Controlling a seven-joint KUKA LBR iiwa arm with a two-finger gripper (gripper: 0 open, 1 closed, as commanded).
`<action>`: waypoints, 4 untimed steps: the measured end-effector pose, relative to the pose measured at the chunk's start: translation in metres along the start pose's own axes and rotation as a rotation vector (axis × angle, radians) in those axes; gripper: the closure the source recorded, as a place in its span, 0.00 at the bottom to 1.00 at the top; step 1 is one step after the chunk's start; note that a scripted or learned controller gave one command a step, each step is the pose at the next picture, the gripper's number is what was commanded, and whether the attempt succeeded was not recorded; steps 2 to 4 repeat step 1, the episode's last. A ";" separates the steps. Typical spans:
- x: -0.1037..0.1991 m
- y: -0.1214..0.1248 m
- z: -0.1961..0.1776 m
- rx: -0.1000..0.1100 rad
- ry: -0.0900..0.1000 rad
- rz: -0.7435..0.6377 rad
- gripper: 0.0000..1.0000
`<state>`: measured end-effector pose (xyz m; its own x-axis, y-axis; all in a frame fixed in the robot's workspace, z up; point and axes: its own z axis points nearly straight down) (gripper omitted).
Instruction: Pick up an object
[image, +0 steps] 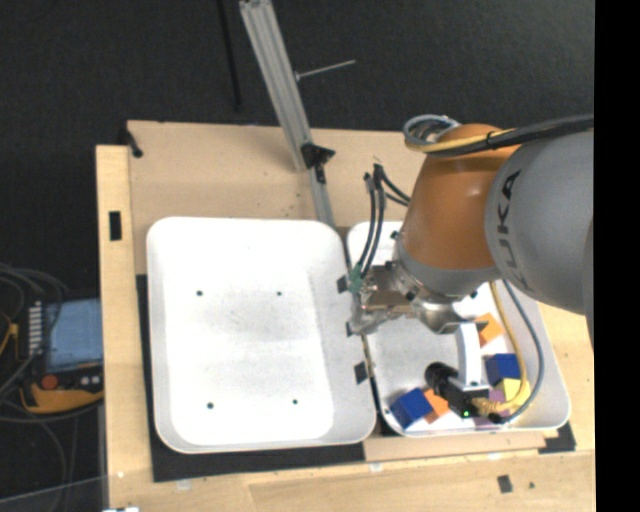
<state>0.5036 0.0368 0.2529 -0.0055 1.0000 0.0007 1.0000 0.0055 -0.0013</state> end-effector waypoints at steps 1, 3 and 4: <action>0.046 -0.003 0.015 0.003 -0.001 0.000 1.00; 0.046 -0.003 0.015 0.003 -0.001 0.000 1.00; 0.046 -0.003 0.015 0.003 -0.001 0.000 1.00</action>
